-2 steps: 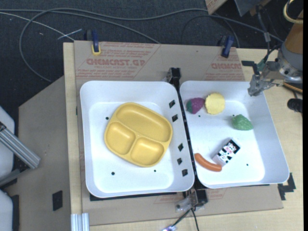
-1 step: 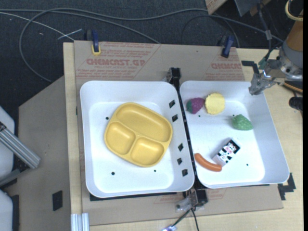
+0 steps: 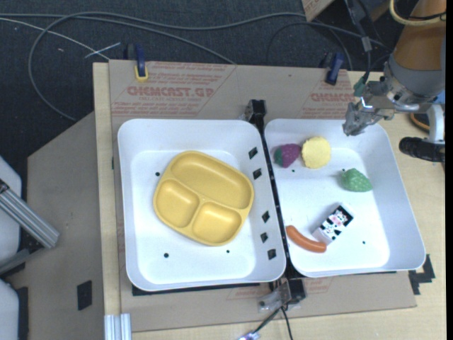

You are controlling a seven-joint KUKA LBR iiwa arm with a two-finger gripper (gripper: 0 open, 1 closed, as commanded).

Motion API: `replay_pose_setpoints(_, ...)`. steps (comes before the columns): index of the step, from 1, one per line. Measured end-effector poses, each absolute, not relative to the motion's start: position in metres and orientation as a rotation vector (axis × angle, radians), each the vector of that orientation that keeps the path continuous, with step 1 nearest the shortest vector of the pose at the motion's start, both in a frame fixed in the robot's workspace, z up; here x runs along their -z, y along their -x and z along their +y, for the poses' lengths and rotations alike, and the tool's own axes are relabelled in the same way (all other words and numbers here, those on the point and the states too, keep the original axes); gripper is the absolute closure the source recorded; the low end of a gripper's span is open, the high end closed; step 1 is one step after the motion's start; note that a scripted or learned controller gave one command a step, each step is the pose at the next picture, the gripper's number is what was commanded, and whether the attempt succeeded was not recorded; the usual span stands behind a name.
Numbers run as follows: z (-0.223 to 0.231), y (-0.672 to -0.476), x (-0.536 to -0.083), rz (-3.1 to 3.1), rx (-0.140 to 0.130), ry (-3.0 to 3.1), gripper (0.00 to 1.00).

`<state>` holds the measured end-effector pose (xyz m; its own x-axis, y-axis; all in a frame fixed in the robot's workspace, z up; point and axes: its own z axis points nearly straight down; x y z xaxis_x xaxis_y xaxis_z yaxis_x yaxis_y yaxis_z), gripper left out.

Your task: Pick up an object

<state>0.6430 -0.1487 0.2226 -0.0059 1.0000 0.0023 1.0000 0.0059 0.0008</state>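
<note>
My fingers point(image 3: 353, 125) hang above the far edge of the right bin point(image 3: 403, 218), near its back right corner, at the end of my grey arm point(image 3: 414, 55) that comes in from the right side. They look dark and close together, and I see nothing between them, but I cannot tell for sure how far they are open.

Below me, in the right bin, lie five small things. A yellow ball-like toy point(image 3: 316, 152) sits in the far part of the bin, and a purple and green toy point(image 3: 287, 154) is just beside it on its left; they seem to touch each other. A green lumpy toy point(image 3: 355, 180) lies a little nearer to the camera, apart from the yellow one. Toward the front of the bin there is a black and white block point(image 3: 335, 224) with a cow pattern, tilted, and an orange sausage-shaped toy point(image 3: 306, 239) lies next to it, touching or almost touching its lower corner.

The left bin point(image 3: 138, 211) holds a yellow divided plate point(image 3: 203, 197) with three compartments, lying flat in the middle.

Both bins rest side by side on a brown board point(image 3: 191, 83) on the tabletop point(image 3: 439, 211). A blue clamp point(image 3: 141, 61) holds the far left edge of the board, and another clamp point(image 3: 334, 66) holds the far right edge.
</note>
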Motion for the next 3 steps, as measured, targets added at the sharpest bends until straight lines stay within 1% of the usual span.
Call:
replay_pose_setpoints(1,-0.085,-0.646,-0.223,-2.227,0.002,2.211,1.0)
replay_pose_setpoints(2,-0.021,-0.637,-0.225,-2.226,0.002,2.211,1.0)
replay_pose_setpoints(3,0.039,-0.635,-0.235,-2.228,0.005,2.213,1.0)
